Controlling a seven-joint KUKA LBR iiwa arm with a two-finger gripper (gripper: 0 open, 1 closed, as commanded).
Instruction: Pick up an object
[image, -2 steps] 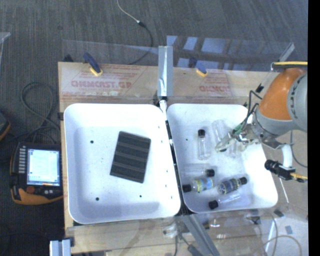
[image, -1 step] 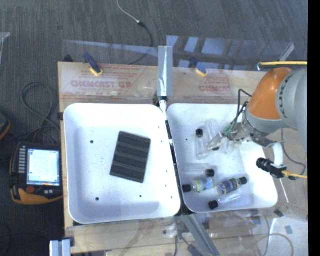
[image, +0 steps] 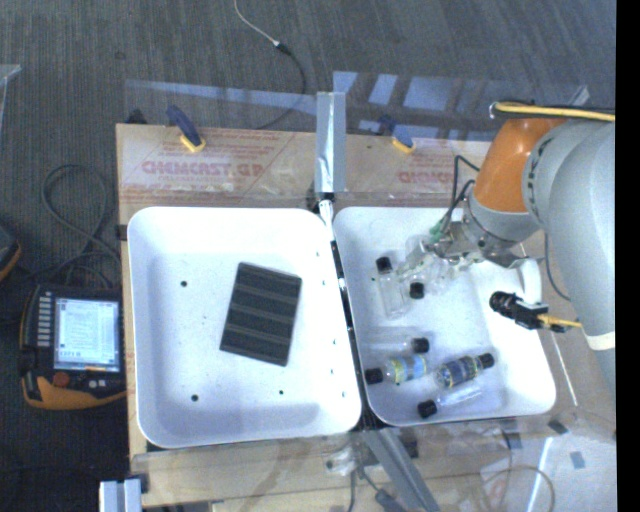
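Wooden bench (image: 220, 165) bears two white bins (image: 160, 300).

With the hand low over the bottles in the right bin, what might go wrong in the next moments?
1. The clear bottles under the hand lie close together, so it may close on none or nudge two at once.
2. They are transparent and hard to tell from the white right bin, so aim may be off.
3. A pushed bottle could roll toward the bottles with dark caps lower down.

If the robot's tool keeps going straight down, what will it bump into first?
Probably the clear bottle lying just under the tool in the right bin, though depth is hard to judge from above.
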